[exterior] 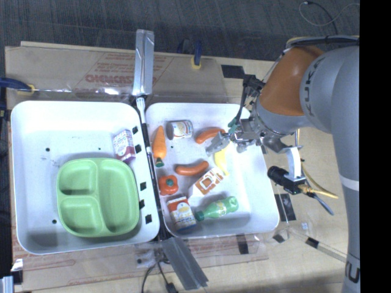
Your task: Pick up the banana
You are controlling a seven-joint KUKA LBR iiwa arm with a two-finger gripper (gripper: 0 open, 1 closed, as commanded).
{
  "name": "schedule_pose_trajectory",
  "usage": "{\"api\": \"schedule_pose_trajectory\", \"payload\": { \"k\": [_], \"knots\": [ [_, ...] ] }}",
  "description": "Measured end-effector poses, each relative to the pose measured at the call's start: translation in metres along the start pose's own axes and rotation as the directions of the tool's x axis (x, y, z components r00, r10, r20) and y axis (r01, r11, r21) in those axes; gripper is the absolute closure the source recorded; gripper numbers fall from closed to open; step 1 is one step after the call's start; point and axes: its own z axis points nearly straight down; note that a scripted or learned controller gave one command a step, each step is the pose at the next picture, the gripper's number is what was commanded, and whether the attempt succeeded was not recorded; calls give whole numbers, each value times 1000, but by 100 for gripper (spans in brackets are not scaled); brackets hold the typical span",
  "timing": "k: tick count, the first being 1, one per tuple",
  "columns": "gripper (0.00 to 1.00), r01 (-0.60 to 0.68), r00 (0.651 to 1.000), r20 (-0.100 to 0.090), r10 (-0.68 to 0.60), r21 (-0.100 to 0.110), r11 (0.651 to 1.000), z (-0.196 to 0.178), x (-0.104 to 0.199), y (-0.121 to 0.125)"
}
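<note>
1. Left bin (pixel 24 163): a green divided plate (pixel 98 197) lies in its lower half. A small red-and-white packet (pixel 124 144) sits just above the plate's upper right corner, near the divider between the bins.
2. Right bin (pixel 263 215), left side: an orange carrot (pixel 159 144) stands lengthwise along the divider. Below it a small tomato-like piece (pixel 168 184), then a red-labelled carton (pixel 181 213) at the bottom.
3. Right bin, upper middle: a small round tin (pixel 179 129); to its right an orange sausage-shaped piece (pixel 208 134).
4. Right bin, centre: a second sausage (pixel 191 168), a small orange-and-white box (pixel 210 180) just right of it, and a green bottle (pixel 218 208) lying on its side lower down.
5. Banana (pixel 220 160): yellow, partly visible, lying on the bin floor just above the box, directly under the gripper.
6. Gripper (pixel 219 143): low over the banana's upper end. Cannot tell how the claw stands; the wrist hardware blurs it.
7. Arm (pixel 311 96): grey with orange band, reaching in over the bin's right rim.
</note>
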Motion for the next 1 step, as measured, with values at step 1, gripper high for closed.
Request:
{"api": "schedule_pose_trajectory", "payload": {
  "k": [1],
  "knots": [
    [0, 30, 1000, 1, -30, -5, 1000, 82, -41, 56]
  ]
}}
